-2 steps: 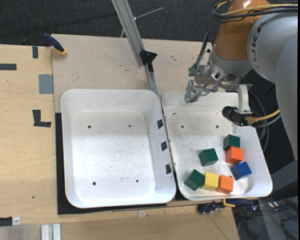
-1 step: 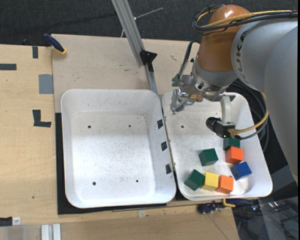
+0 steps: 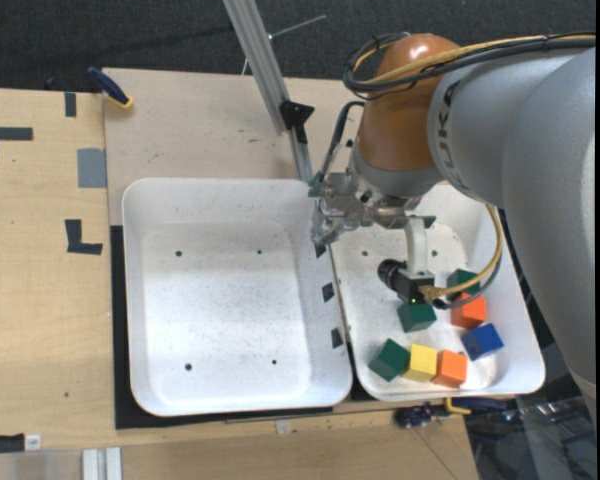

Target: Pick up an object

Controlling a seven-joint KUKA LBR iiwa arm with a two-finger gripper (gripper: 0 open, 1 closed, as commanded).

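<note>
End effector point(image 3: 323, 232), by right bin point(image 3: 515, 373) rim

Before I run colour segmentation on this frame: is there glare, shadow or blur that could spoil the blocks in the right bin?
Camera view: light is even and diffuse, no blown-out glare on the right bin; the yellow block and blue block look sharp and saturated; the grey arm nearest the lens is slightly soft, with a mild sheen on its orange band.

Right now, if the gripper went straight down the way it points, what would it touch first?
Probably the left rim of the right bin, where it meets the left bin, or the bare floor just beside it; depth is unclear from this slant. The blocks lie off that line.
</note>
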